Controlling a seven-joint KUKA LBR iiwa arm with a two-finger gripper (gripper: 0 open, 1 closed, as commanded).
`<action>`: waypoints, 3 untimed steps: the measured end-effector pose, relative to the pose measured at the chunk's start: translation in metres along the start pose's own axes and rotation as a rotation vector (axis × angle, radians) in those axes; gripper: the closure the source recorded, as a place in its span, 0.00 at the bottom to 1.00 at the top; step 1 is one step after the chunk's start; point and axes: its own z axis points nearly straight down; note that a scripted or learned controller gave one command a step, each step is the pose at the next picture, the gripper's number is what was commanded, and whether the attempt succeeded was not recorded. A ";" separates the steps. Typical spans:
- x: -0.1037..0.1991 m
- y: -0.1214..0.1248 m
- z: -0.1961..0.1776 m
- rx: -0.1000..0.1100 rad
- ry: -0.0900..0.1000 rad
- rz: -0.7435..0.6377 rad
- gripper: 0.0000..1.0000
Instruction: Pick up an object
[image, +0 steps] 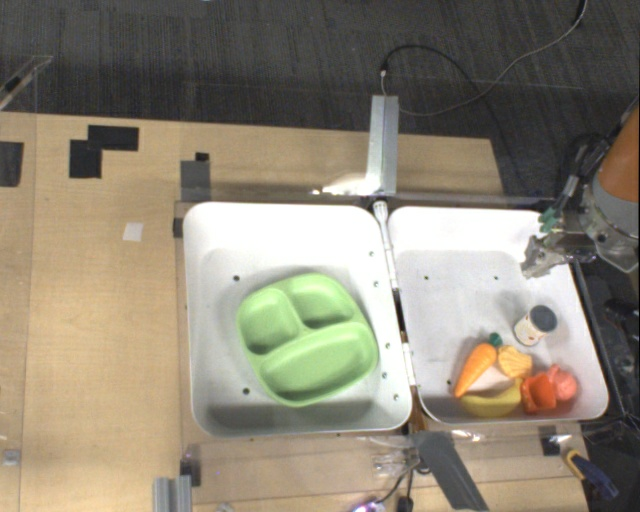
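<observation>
While the toy food sits bunched in the near right corner of the right bin (440, 250), nothing's getting grabbed: a carrot (477, 368), a yellow piece (492, 403) under it, and a red-orange piece (549, 389) all touching. Just beyond them lies a small white cylinder with a dark end (535, 324). Left bin (210, 250) has a green divided plate (306, 337). Farther back, the arm comes in from the right, gripper (540, 258) over the right bin's far right edge, holding nothing. Can't tell if it's spread or closed.
</observation>
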 end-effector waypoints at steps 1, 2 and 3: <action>0.000 0.000 0.000 0.000 0.000 0.000 0.00; 0.029 -0.075 0.075 0.007 0.001 -0.121 0.00; 0.051 -0.072 0.145 -0.004 -0.002 -0.236 0.00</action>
